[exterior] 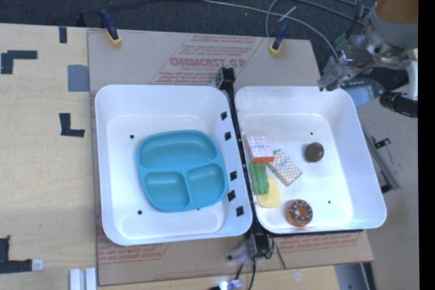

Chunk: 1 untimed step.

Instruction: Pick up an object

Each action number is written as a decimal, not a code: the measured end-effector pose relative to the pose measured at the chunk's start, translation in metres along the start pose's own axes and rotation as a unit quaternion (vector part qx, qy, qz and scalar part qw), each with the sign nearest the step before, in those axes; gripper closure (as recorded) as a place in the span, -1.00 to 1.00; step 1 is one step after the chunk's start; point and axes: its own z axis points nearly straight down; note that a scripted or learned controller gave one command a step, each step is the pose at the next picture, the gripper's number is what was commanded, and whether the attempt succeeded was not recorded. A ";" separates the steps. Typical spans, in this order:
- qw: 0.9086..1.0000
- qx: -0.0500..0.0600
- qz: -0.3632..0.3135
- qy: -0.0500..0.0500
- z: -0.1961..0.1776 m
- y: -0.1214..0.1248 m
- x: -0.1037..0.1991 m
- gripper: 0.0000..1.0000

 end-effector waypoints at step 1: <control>1.000 0.001 -0.002 0.000 0.001 -0.012 0.052 1.00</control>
